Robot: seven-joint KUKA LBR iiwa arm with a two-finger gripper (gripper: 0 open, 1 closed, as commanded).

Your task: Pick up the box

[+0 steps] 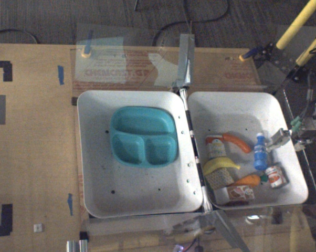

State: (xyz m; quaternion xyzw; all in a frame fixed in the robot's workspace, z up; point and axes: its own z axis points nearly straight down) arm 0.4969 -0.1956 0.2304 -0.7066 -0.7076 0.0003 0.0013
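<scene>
A small tan box (219, 178) lies in the right bin (237, 106), under the tip of a yellow banana (221, 165). A flat carton with a red and white label (241, 193) rests against the bin's front wall just below it. My gripper (280, 139) hangs near the bin's right wall, beside the blue bottle (260, 152). It is well to the right of both boxes and touches neither.
The right bin also holds a labelled jar (217, 147), an orange pepper (238, 142), a carrot (247, 180) and a red and white can (276, 176). A teal divided plate (144, 136) lies in the left bin (95, 188). Yellow poles (301, 16) stand at the back right.
</scene>
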